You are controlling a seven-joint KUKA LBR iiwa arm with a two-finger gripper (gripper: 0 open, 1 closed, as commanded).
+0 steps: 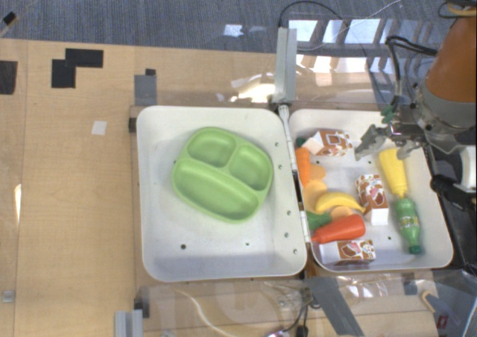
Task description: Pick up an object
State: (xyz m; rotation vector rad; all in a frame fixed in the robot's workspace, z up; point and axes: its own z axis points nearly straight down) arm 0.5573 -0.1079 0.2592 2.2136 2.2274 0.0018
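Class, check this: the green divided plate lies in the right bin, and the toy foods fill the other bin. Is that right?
Not quite. The camera view shows the green divided plate in the left bin; the toy foods, such as the banana, fill the right bin.

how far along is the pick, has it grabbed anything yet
Done: the gripper has reached the right white bin. In hand: nothing; its open fingers hang above the yellow plastic corn cob. Left: closing on an object and lifting it; the green divided plate sits alone in the left bin.

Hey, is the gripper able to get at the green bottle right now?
Probably yes. The gripper hangs open over the right bin, and the green bottle lies uncovered near the corn, nothing on top.
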